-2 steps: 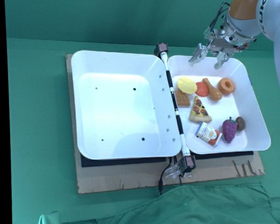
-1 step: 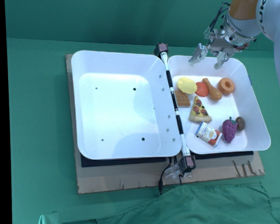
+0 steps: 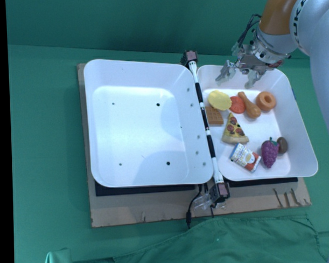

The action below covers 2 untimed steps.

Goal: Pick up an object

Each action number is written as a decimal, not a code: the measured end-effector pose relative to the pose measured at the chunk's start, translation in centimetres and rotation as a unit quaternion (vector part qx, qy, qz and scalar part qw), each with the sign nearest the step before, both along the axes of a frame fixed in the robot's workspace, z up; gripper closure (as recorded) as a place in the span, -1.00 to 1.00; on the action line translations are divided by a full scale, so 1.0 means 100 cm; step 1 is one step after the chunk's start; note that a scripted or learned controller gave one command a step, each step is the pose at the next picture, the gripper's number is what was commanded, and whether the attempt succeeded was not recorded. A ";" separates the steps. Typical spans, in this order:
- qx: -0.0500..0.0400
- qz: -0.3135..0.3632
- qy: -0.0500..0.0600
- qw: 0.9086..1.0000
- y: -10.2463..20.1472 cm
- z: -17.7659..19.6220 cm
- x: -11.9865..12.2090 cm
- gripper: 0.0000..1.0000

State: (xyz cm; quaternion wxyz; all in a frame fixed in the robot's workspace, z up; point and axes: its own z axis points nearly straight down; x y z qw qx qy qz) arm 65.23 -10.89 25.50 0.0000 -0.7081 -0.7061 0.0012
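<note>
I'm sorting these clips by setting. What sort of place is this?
Probably a robot grasping test bench: two white bins on green cloth, toy food such as a pizza slice, and a gripper above them.

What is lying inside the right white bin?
Inside the right bin: yellow chip, waffle, tomato slice, drumstick, doughnut, pizza slice, carton, grapes, brown piece, partly hidden.

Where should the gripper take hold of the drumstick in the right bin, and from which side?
Probably the thin bone end of the drumstick, coming straight down from above. It lies flat, slanting, with the tomato slice against its left and the doughnut close on its right; the upper stem is slimmest and freest. The gripper looks open.
</note>
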 end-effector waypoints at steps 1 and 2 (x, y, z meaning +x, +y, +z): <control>0.000 0.000 0.001 1.000 -0.003 -0.060 0.005 -1.00; -0.003 0.000 -0.007 1.000 -0.006 -0.068 0.009 -1.00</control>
